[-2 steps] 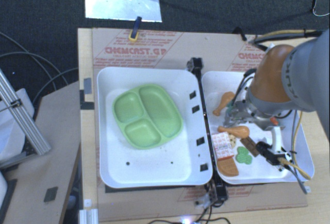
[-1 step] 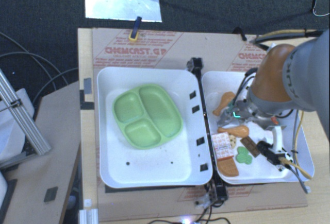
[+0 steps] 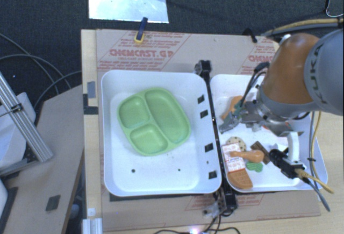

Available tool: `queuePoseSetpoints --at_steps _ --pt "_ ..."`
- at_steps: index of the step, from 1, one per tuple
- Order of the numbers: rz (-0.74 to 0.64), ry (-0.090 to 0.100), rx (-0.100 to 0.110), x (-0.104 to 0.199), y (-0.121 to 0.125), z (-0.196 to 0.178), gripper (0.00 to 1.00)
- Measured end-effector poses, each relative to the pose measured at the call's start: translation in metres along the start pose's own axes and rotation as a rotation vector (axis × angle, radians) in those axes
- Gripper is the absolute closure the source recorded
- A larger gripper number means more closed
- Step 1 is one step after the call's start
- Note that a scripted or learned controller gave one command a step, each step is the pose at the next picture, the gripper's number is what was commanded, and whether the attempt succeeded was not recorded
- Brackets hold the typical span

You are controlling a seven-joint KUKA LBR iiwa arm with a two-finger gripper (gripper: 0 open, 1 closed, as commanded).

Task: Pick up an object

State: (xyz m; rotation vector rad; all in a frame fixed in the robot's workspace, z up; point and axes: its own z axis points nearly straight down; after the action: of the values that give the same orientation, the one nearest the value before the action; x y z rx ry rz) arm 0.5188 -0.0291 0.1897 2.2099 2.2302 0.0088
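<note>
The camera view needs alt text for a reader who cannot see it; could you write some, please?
A grey and orange robot arm reaches over the right bin, its gripper low above small objects there. The left bin holds a green divided plate.

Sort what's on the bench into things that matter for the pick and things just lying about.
For the pick:
- gripper, low in the right bin
- orange toy beside it
- cookie
- carrot
- card
- bread slice

Lying about:
- green divided plate in the left bin
- blue and yellow clip on the board
</note>
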Motion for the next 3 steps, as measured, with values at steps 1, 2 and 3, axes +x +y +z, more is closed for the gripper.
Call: queuePoseSetpoints --at_steps 1,2,3 --pt "0.012 -0.003 0.007 -0.059 -0.034 0.049 0.00" --pt "0.004 -0.004 0.001 -0.066 0.024 0.085 0.00" --pt "0.001 0.000 0.001 -0.007 -0.024 0.001 0.00"
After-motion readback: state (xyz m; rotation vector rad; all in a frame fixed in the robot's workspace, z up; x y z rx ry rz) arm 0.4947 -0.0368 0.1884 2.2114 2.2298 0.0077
